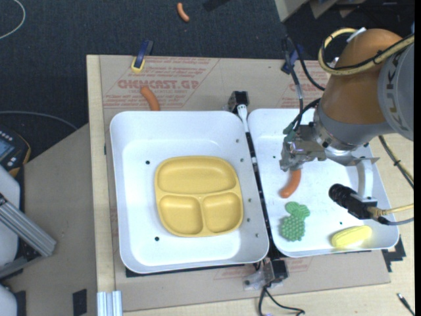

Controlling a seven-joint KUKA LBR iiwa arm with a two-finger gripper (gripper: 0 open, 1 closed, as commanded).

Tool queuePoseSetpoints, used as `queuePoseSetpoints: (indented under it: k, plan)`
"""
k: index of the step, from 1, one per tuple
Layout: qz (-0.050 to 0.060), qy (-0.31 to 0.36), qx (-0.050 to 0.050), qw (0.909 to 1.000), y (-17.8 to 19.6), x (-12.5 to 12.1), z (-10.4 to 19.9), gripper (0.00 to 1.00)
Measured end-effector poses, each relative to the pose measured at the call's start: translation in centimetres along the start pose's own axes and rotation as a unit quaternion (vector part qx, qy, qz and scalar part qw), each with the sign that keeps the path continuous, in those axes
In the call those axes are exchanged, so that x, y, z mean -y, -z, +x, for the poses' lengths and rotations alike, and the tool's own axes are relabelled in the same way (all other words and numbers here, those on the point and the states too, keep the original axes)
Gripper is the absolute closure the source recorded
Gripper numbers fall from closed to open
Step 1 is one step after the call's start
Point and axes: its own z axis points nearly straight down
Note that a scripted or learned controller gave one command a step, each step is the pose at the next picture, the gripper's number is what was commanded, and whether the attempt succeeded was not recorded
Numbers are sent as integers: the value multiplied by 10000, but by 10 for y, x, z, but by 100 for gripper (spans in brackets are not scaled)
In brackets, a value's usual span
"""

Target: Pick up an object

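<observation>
Left bin (125, 176): yellow tray (197, 195). Right bin (270, 127): sausage (291, 183), green grapes (294, 221), lemon (351, 237).

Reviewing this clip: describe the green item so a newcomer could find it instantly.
Start at the right bin, where the gripper hangs. Near its front edge lies the green bumpy toy, just below the orange sausage and left of the yellow piece. It is the bin's one green thing.

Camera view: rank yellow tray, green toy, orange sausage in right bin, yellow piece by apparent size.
1. yellow tray, by far the largest.
2. green toy.
3. yellow piece and orange sausage look about alike; the tool covers the sausage's top end, so no ranking between them.
</observation>
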Motion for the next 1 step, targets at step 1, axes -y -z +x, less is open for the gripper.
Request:
queuePoseSetpoints:
  k: [1]
  plan:
    - [-26,-11,10,10000,10,-2,22,100]
